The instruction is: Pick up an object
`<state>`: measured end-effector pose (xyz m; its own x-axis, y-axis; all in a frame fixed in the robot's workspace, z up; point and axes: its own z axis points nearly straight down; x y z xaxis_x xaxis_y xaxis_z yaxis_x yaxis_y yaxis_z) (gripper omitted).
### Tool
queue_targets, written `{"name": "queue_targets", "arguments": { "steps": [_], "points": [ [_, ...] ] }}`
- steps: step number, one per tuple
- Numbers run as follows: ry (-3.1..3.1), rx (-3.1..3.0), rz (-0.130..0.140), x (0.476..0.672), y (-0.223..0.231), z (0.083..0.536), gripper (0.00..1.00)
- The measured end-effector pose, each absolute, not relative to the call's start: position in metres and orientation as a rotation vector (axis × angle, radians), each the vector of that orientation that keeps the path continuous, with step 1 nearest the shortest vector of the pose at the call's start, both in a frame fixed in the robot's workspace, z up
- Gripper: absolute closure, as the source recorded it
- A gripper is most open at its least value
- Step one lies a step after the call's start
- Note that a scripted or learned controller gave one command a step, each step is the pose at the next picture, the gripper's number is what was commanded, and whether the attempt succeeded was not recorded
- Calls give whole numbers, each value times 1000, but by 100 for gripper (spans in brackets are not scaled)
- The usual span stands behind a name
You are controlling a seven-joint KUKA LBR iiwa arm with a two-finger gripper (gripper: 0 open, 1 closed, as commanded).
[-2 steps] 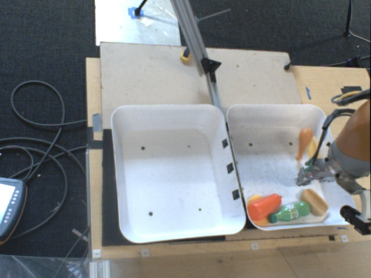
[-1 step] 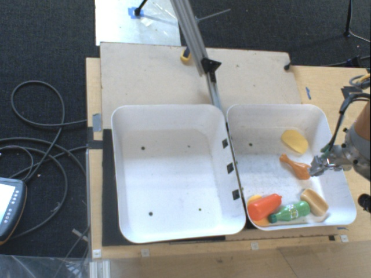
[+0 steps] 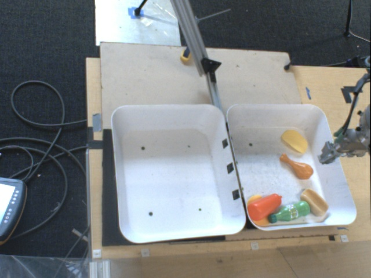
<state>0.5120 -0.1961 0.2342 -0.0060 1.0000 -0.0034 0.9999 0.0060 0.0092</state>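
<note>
In the camera view, two shallow white bins are seen side by side on the bench: the left bin (image 3: 124,172) in the middle of the frame and the right bin (image 3: 255,126) toward the lower right. The gripper (image 3: 328,153) is seen at the right edge of the frame, at the right rim of the right bin, about halfway down that rim. Nothing is seen between its fingers, and how far they are parted cannot be told from this angle.

All the loose objects are found in the right bin, to the left of and below the gripper. A yellow piece of toy food (image 3: 294,141) lies in the upper part of the bin, near the gripper and slightly above it. An orange drumstick-shaped toy (image 3: 297,167) lies just below that, near the gripper and apart from it. In the bin's lower right corner a tan hot-dog-like toy (image 3: 315,202) is seen, with a green bottle (image 3: 289,212) just beside it and a red pepper-like toy (image 3: 264,205) at the bottle's left end.
</note>
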Motion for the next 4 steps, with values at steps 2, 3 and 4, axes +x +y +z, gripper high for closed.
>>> {"name": "queue_targets", "arguments": {
  "steps": [2, 3, 4],
  "points": [
    [2231, 2208, 5, 525, -148, 259, 100],
    [2234, 2211, 3, 537, -97, 244, 100],
    [2234, 2208, 6, 551, -39, 250, 100]
  ]
}}
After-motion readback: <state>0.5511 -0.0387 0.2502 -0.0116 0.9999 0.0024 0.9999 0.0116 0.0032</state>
